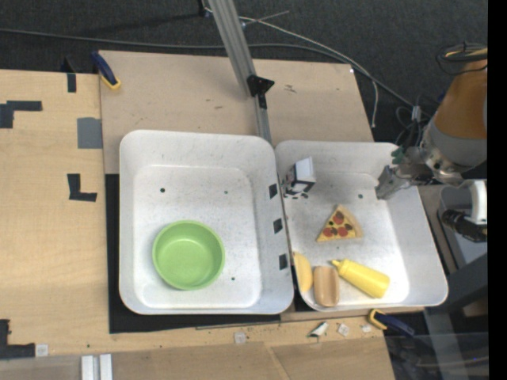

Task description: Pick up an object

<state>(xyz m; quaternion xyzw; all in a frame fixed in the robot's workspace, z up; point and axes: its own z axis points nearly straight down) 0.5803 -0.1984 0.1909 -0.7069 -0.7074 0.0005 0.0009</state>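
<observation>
The right bin (412, 236) holds a pizza slice toy (340, 225) near its middle. A yellow mustard bottle (361, 276), a hot dog bun (325, 285) and a banana (303, 270) lie along its front edge. A small grey and black block (299, 176) rests at its back left corner. My gripper (390, 181) hangs over the right bin's back right corner, to the right of and behind the pizza slice, with nothing visible between its fingers. The left bin (198, 150) holds a green bowl (188, 254).
A grey metal pole (238, 50) slants down from the top to the gap between the bins. Cables run over the dark floor behind the bench. Black clips (278, 226) sit on the divide between the bins. Small scraps lie on the bench by the front edge.
</observation>
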